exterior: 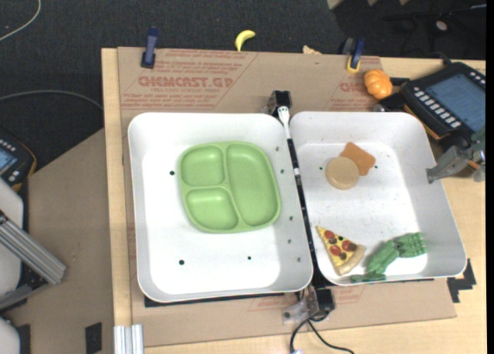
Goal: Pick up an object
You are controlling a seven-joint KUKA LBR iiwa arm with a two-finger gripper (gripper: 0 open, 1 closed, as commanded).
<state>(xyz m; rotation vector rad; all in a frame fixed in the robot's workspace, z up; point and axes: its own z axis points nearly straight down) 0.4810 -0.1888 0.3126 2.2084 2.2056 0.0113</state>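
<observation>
**Gripper** [455,161]: grey, at the outer rim of the right bin [432,214], over the rim's upper half. Empty. Whether it is spread or pressed together cannot be told at this size and angle.

**Items available for picking, placed from the gripper:**
- Tan round disc [342,173]: nearest item, level with the gripper and further into the same bin, lying flat.
- Orange-brown wedge [360,156]: touching the disc's upper right edge, partly tucked behind it, slightly closer to the gripper.
- Green leafy toy [395,254]: below the gripper in the view, near the bin's front corner.
- Toy pizza slice [340,248]: just beside the green leafy toy, on its far side from the gripper, tip pointing up-left.
- Green divided plate [229,187]: well apart from the gripper, in the middle of the left bin [154,252], three compartments facing up.

**Outside the bins:**
- Small orange fruit toy [377,82]: on the cardboard sheet [193,82], above and left of the gripper.
- Teach pendant [448,102]: just above the gripper.
- Yellow banana toy [245,38]: at the sheet's far edge, well apart.
- Blue clamps: two on the far edge, one [149,48] far left, one [355,53] nearer.
</observation>
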